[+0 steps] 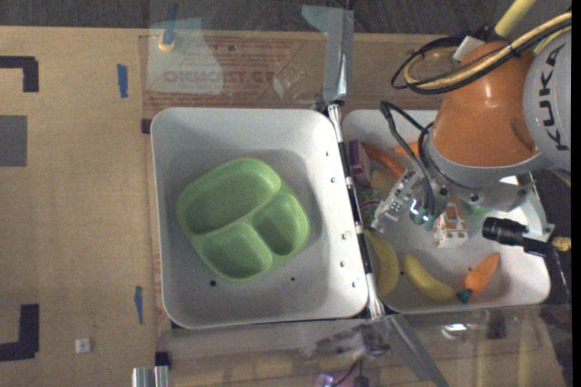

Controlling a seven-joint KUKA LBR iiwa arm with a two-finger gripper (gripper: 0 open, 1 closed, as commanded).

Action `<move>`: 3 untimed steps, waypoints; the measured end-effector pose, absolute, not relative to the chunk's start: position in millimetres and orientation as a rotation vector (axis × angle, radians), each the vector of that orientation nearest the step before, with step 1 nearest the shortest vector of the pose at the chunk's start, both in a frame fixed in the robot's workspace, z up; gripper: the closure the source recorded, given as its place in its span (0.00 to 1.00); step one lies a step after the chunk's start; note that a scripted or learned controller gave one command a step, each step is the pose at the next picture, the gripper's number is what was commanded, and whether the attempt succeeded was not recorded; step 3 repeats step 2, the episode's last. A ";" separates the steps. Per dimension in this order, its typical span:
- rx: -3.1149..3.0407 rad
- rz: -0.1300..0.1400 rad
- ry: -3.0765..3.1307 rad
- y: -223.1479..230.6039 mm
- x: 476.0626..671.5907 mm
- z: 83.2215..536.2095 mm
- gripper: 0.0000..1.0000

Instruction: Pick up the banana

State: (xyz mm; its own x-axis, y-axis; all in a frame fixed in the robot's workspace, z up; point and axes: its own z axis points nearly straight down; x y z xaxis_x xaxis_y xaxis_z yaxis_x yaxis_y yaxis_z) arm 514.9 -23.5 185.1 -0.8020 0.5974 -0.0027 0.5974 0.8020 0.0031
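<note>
My gripper point(408, 199) hangs over the right bin point(536, 281), can't tell finger state, nothing seen held. Banana point(428, 278) lies w/in that bin near its front wall, below and slightly right of the gripper in frame, long axis running diagonal toward a carrot point(481, 272). A second yellow piece point(385, 260) sits left of it.

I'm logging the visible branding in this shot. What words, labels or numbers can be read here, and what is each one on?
"KUKA": dark letters on the grey arm, at the right edge, partly cut off.
Mirrored reddish print on the clear sheet taped to the bench above the left bin: too faint to read.
Nothing else is readable.
</note>
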 end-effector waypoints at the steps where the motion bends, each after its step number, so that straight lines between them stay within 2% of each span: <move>1: 1.001 0.002 2.973 -50.4 542.0 248.1 1.00; 2: 1.000 0.002 2.973 -50.2 541.9 247.9 0.00; 3: 1.000 0.002 2.973 -50.2 541.9 247.9 0.00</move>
